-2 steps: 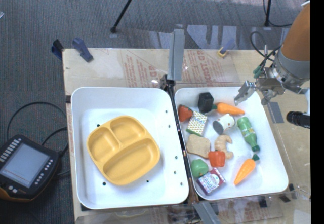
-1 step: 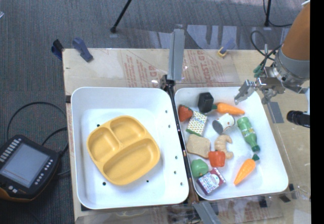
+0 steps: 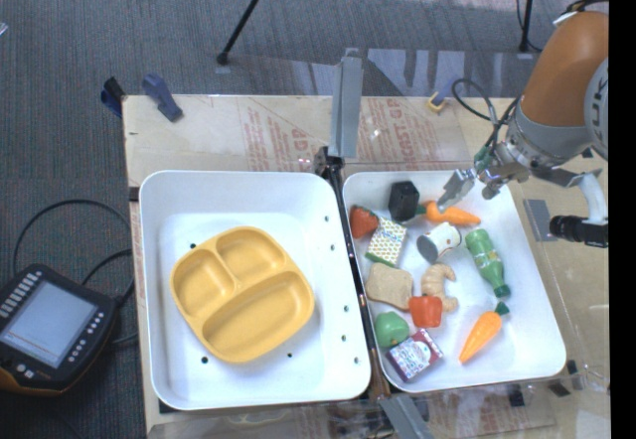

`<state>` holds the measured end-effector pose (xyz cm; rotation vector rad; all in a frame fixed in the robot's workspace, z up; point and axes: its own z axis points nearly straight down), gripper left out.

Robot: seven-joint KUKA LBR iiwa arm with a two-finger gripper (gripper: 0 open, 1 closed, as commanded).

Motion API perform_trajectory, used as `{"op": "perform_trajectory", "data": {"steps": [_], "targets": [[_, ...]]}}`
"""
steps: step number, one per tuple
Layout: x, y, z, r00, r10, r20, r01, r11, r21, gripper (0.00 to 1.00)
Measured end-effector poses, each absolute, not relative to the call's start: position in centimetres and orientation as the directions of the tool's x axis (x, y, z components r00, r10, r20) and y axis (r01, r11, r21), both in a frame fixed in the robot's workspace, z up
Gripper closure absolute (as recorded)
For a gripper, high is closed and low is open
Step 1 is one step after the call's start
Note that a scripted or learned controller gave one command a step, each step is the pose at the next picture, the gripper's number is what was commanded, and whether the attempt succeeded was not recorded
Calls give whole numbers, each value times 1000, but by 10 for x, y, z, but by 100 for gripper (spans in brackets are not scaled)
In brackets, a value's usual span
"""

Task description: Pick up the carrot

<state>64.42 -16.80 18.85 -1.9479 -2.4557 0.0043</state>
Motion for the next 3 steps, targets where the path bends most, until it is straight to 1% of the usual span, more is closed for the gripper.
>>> {"op": "perform_trajectory", "data": {"steps": [1, 2, 3], "targets": [[645, -192, 89, -362, 932, -1, 932, 362, 1, 0], [644, -192, 87, -361, 933, 2, 933, 361, -2, 0], [644, -191, 95, -360, 933, 6, 933, 360, -5, 100]]}}
